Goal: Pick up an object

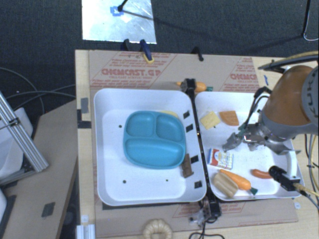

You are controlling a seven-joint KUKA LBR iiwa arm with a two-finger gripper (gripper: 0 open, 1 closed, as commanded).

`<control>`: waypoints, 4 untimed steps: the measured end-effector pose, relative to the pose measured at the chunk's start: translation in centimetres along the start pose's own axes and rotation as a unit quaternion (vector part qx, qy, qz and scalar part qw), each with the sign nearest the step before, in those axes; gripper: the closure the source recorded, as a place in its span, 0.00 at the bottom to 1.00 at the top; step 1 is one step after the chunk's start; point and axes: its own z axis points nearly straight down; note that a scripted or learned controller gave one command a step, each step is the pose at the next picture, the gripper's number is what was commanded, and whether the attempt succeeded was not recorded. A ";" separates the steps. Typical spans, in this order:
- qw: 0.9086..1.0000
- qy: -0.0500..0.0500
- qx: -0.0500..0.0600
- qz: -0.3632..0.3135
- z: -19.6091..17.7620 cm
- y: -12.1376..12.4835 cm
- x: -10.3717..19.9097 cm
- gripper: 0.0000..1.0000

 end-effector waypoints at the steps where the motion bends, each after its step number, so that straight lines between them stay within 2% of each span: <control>1: 1.000 0.000 0.000 0.000 4.3 0.3 0.3 0.00; 2: 1.000 0.001 -0.003 0.000 5.9 0.6 0.4 0.00; 3: 1.000 -0.002 -0.010 0.000 4.6 0.8 0.2 1.00; 4: 1.000 -0.001 -0.004 -0.001 0.2 1.4 -0.1 1.00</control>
